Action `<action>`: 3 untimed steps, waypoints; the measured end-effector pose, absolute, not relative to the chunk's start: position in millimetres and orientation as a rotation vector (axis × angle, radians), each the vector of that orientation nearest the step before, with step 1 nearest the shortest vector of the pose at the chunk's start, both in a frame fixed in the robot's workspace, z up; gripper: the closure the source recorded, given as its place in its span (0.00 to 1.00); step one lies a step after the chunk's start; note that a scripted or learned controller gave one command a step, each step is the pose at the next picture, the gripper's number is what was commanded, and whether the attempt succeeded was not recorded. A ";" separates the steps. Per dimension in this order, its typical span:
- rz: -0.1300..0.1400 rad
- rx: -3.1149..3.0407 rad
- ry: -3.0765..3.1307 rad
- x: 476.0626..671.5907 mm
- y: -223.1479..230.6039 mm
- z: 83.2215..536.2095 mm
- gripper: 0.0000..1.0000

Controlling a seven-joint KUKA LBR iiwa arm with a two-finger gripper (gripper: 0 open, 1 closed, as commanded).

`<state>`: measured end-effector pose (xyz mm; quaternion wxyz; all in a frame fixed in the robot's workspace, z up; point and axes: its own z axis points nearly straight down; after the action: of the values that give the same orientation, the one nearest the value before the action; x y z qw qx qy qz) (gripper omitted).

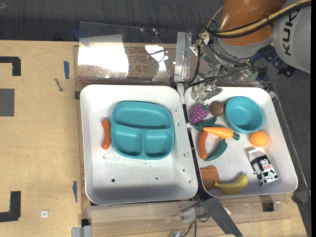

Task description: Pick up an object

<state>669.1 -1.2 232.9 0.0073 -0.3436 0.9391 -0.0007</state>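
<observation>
Overhead, the claw [207, 89] hangs at the right bin's [284, 147] far-left corner, just above the purple grapes [198, 113]; whether it is wide or narrow cannot be told. Beside the grapes lie a carrot [217, 132] and a teal bowl [243, 113].

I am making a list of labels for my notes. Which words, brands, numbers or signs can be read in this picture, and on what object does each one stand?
"KU": black letters on the white arm casing, cut off at the picture's edge.
Small black-and-white carton in the right bin: printing too small and blurred to read.
Faint reddish marks on the clear sheet behind the bins: unreadable.
</observation>
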 end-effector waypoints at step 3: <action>-0.006 -1.285 2.850 669.0 -4.0 270.1 1.00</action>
<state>669.0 -4.0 270.1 0.0075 -0.4110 0.9116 -0.0020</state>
